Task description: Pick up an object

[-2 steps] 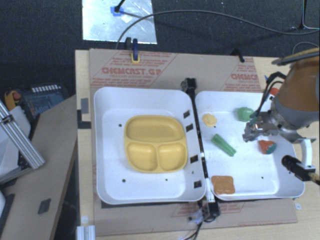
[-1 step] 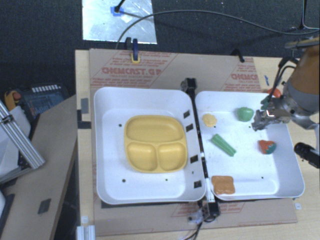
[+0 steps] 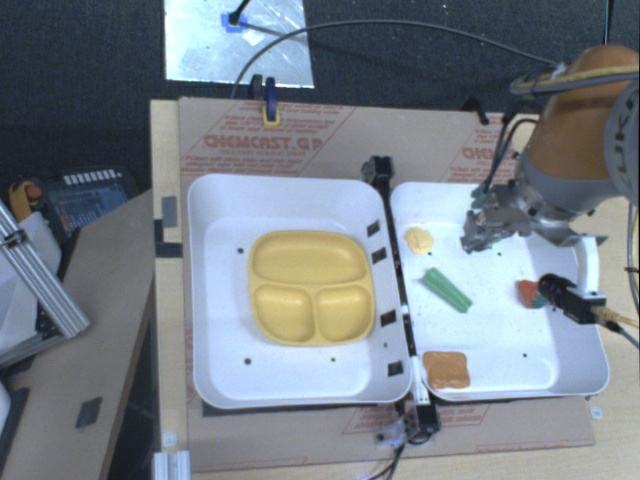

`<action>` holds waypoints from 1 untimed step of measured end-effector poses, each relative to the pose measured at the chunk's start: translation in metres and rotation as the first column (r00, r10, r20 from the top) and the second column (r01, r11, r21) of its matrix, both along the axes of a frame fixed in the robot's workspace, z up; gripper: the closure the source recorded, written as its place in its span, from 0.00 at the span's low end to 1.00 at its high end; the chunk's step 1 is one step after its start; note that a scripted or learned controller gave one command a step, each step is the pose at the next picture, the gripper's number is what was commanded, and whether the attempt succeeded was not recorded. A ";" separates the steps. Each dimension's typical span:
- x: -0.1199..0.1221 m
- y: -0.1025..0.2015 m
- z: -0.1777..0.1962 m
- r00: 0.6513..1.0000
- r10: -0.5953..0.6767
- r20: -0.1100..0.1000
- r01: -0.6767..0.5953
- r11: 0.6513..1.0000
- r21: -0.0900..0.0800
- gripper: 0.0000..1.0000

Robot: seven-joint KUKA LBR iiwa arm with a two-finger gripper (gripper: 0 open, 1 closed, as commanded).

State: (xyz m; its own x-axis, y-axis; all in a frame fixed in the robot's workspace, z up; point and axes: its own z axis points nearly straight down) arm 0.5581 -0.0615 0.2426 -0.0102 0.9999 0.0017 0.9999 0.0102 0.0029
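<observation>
Two white bins sit side by side: the left bin [image 3: 215, 268] holds a yellow divided tray [image 3: 310, 286], the right bin [image 3: 560, 363] a pale yellow piece [image 3: 419, 238], a green stick [image 3: 445, 290], an orange-brown slab [image 3: 446, 369] and a red piece [image 3: 527, 291]. The gripper [image 3: 485, 230] hovers above the right bin, nothing visibly held; whether its fingers are parted cannot be told. Nothing looks picked yet. Cardboard [image 3: 300, 133] underlies both bins.

Yellow tray [image 3: 305, 298], green stick [image 3: 446, 290], toast-brown piece [image 3: 447, 369], white bins [image 3: 215, 268].
</observation>
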 end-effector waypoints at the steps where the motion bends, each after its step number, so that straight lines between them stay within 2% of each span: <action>1: 0.020 0.044 0.002 1.000 -0.001 0.000 0.001 1.000 0.000 1.00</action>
State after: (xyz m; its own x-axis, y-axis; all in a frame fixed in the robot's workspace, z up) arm 0.5783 -0.0177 0.2446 -0.0090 1.0000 0.0017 1.0000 0.0090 0.0034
